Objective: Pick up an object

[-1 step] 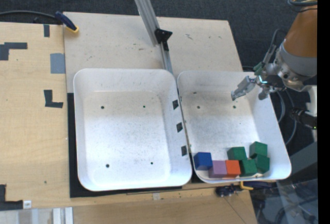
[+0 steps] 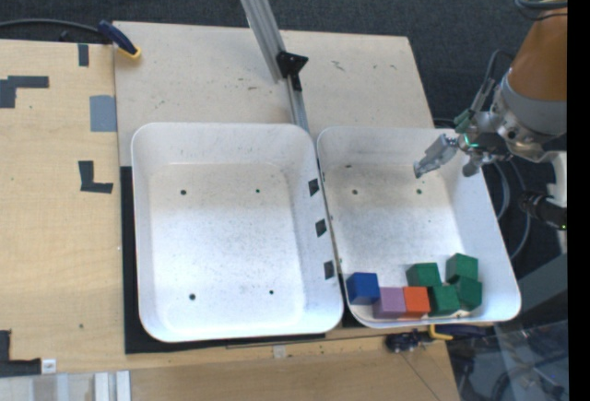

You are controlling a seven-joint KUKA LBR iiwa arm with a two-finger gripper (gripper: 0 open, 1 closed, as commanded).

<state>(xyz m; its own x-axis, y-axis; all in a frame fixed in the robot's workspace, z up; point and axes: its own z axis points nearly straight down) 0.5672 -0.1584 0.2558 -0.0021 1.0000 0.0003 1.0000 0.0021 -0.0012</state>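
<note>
At the near end of the right bin (image 2: pixel 479 206), a cluster of small blocks lay bunched against the front wall. A blue block (image 2: pixel 363 287) sat at the left of the group, with a purple block (image 2: pixel 393 300) and an orange block (image 2: pixel 417 300) just beside it in a row. To their right stood several green blocks (image 2: pixel 449 284), packed close together and touching one another, the rightmost ones pressed toward the bin's corner. None of these blocks was in contact with the arm.

The gripper (image 2: pixel 433 157) hung over the far right part of the same bin, well apart from the blocks, near the bin's right rim. It pointed leftward and slightly down into the bin. Whether it was spread or closed could not be told from this slanted view; nothing showed between its tips. Behind it, the arm's orange band (image 2: pixel 542 58) rose at the right edge of the scene, above the grey wrist.

The left bin (image 2: pixel 147 206) sat touching the right one along their shared edge. Both rested on a pale wooden bench (image 2: pixel 203 67). A slanted metal rail (image 2: pixel 253 3) crossed the bench from the top, ending at a black bracket just above the seam between the bins.
</note>
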